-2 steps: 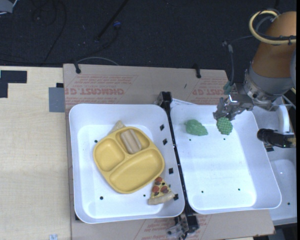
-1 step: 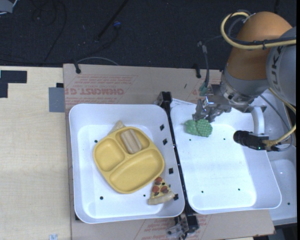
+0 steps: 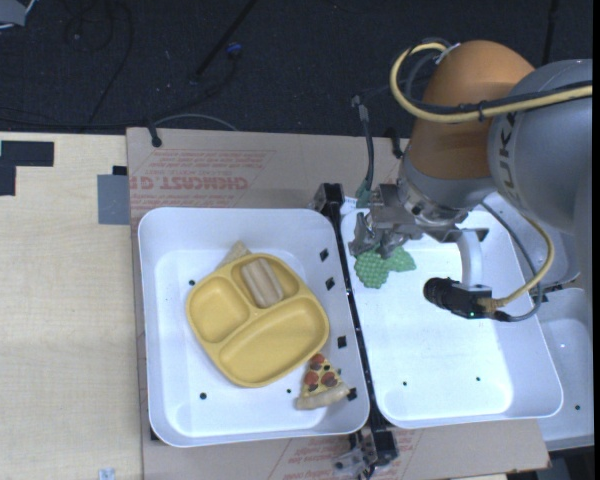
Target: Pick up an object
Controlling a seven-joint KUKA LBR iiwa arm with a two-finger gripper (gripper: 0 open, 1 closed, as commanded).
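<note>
I saw a grey arm (image 3: 555,138) with an orange band (image 3: 465,103), looping yellow cables (image 3: 420,68), and a dark metal end effector (image 3: 378,236).

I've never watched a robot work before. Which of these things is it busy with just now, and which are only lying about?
Busy with:
- the metal pincer, low in the right white bin
- the green leafy toy vegetable beneath it

Lying about, all in the left white bin:
- yellow plastic divided plate
- tan toy sausage on that plate
- toy pizza slice
</note>
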